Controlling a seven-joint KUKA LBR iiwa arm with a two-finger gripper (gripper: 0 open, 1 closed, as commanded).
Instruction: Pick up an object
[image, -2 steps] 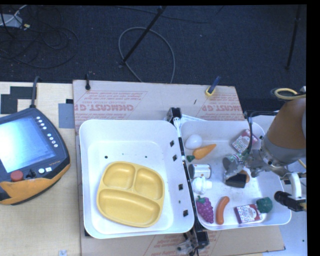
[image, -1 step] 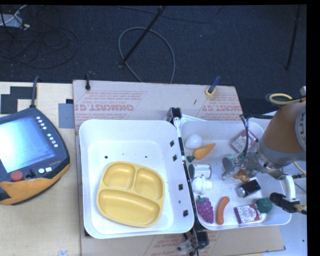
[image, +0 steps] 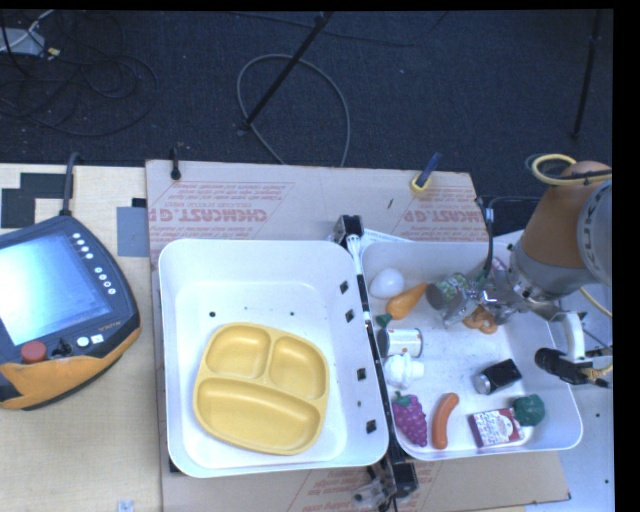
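The right bin (image: 570, 425) holds several small objects. A white egg (image: 386, 283) and an orange carrot (image: 408, 300) lie at its far left. A greyish can (image: 447, 292) lies near the bin's far middle. My gripper (image: 470, 306) is low over the bin, just right of that can, and a small brown object (image: 486, 321) lies right beside it. Nearer the front lie a black block (image: 497, 376), purple grapes (image: 408, 415), a red sausage (image: 444, 420), a red carton (image: 497, 428) and a green piece (image: 528, 409).
The left bin (image: 185, 300) holds a yellow divided plate (image: 263, 387). A white cup (image: 404, 342) and a white lump (image: 401, 371) lie by the divider. A teach pendant (image: 55, 305) rests at the bench's left. The arm's grey body (image: 560, 240) overhangs the right bin's far right corner.
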